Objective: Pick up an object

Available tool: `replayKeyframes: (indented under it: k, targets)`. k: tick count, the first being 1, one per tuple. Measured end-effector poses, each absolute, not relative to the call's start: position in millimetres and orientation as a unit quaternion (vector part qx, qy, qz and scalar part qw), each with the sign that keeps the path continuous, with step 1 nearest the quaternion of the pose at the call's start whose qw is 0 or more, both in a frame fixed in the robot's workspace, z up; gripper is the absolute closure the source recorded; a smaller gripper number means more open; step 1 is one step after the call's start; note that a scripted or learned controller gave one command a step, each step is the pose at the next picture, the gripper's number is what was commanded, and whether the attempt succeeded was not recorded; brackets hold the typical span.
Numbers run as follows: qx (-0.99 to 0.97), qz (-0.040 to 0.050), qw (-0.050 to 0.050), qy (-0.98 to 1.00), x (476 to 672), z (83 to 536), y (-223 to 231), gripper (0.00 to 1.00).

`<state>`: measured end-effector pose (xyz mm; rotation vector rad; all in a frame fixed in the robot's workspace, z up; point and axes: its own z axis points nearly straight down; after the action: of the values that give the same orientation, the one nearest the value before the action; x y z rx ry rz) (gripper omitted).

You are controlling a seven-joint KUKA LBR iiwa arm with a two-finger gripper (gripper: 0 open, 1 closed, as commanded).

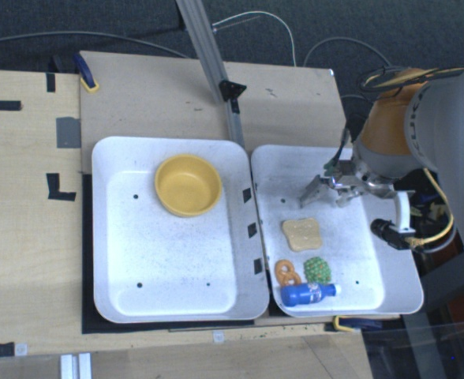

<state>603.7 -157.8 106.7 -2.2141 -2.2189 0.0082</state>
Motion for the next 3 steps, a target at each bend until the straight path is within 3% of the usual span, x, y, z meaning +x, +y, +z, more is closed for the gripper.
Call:
replayKeyframes:
  k: [1,2,3]
  targets:
    - [-0.706,0.0013,0.000,-0.708,603.4,87.5,-157.0,0.00]
    - [-0.706,0.0012,0.001,-0.708,603.4,98.0,-156.6,1.00]
    - [-0.707,-0.0010,-0.002,-0.707,602.7,160.1,-162.0,1.00]
